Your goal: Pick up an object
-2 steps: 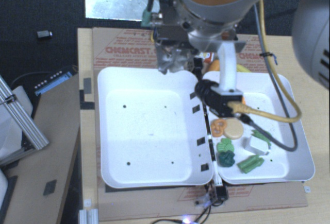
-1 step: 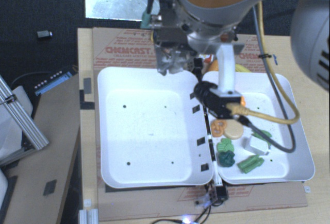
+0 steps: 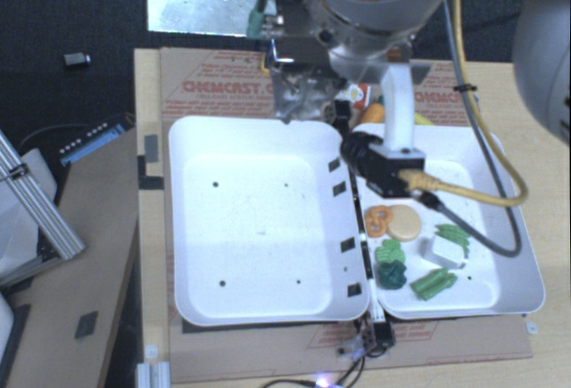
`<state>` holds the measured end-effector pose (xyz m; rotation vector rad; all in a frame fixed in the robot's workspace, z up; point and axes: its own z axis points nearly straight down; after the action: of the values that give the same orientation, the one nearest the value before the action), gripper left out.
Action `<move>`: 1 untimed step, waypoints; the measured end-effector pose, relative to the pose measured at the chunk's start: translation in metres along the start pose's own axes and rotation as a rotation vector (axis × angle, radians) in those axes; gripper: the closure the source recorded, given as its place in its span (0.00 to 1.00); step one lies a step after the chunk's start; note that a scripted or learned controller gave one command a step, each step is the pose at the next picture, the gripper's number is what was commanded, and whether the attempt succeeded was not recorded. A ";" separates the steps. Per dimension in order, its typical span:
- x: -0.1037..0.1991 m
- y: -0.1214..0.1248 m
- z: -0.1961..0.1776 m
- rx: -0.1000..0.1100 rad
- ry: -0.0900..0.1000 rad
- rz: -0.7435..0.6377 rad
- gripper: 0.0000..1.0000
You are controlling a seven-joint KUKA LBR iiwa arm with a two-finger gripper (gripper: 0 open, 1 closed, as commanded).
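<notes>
My gripper (image 3: 302, 101) hangs over the far edge of the left bin (image 3: 250, 226), near the divide between the two bins, and the bulky grey wrist above hides much of it. In the right bin (image 3: 508, 275) lie a pretzel-shaped piece (image 3: 377, 218), a tan round disc (image 3: 405, 223), a dark green clump (image 3: 390, 258), a green pod-like piece (image 3: 434, 284), a white block (image 3: 443, 253) and a green leafy piece (image 3: 454, 235). An orange and yellow object (image 3: 373, 114) peeks out at the right bin's far edge, just right of the gripper.
A black cable mount (image 3: 385, 170) and a yellow hose (image 3: 473, 194) cross over the right bin's far half. Both bins rest on a cardboard sheet (image 3: 214, 83). Aluminium rails (image 3: 31, 208) stand at the left edge of the bench.
</notes>
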<state>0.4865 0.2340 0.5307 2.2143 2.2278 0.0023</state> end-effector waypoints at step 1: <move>-0.001 0.000 -0.004 0.000 0.000 0.000 1.00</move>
<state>0.4865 0.2334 0.5346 2.2147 2.2274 0.0023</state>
